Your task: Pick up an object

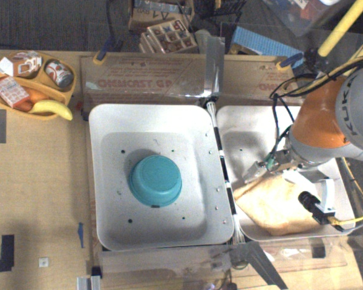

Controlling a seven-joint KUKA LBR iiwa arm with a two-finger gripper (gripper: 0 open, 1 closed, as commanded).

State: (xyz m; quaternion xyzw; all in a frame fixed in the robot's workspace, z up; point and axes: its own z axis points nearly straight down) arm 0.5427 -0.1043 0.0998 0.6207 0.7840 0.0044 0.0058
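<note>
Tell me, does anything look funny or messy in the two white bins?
A bit. The teal bowl sits upside down in the left bin. In the right bin, a tan cloth lies crumpled, its near edge draped over the rim.

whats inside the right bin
A tan cloth lies across the right bin's floor, with the gripper at its upper edge. Anything beneath the cloth or the arm is covered.

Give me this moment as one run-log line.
arm: over right bin | gripper: low, above tan cloth, grasp unconfirmed | left bin: teal bowl upside down, untouched
</note>
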